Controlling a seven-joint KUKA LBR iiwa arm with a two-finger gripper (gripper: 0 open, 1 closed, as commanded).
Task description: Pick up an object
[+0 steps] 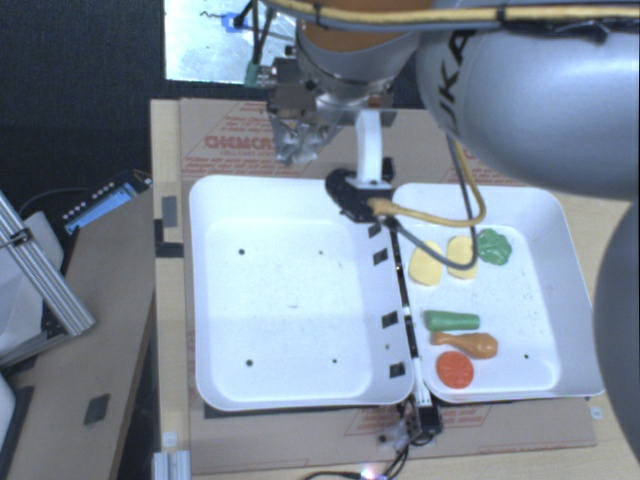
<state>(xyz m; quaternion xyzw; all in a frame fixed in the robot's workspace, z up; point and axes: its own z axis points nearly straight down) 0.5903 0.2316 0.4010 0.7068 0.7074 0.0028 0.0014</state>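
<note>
Grey metal, my hand [297,138] hangs above the far edge of the left bin [215,268], over the cardboard, and I cannot tell how it is set. Everything worth taking lies well apart from it in the right bin [560,298]: a green leafy piece [493,246], two pale yellow pieces [426,265] close together, a green pod [452,320], an orange drumstick shape [467,343] and a red disc [455,370]. My worry is that descending here closes on nothing. Over there, the pieces crowd one another, so I might nudge a neighbour, and the yellow cable [440,218] trailing above them could snag.
</note>
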